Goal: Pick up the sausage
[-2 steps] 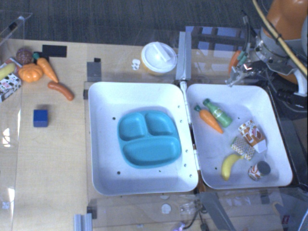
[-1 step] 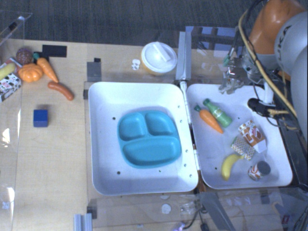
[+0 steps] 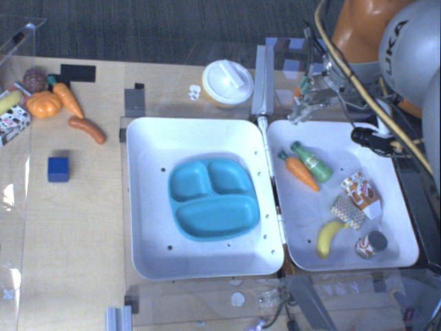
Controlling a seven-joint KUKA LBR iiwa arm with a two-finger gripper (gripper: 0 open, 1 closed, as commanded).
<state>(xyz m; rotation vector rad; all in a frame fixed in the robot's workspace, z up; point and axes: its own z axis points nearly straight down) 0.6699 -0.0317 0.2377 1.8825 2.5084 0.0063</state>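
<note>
Sausage [image 3: 87, 129]: on surface [image 3: 69, 240], left of both bins, just beside carrot [image 3: 67, 98] and pumpkin [image 3: 43, 105].
Left bin [image 3: 145, 205]: blue tray [image 3: 213, 198].
Right bin [image 3: 400, 205]: bottle [image 3: 311, 161], banana [image 3: 329, 237].
Hand [image 3: 308, 105]: above right bin's far edge, well apart from sausage; grip state unreadable.

Bright, even light from overhead fills the scene, so shadows are soft and short. The white bins [image 3: 272, 185] look slightly washed out, with glare on the clear panel [image 3: 14, 205] at the left. Focus is fair, and edges bend slightly.
</note>
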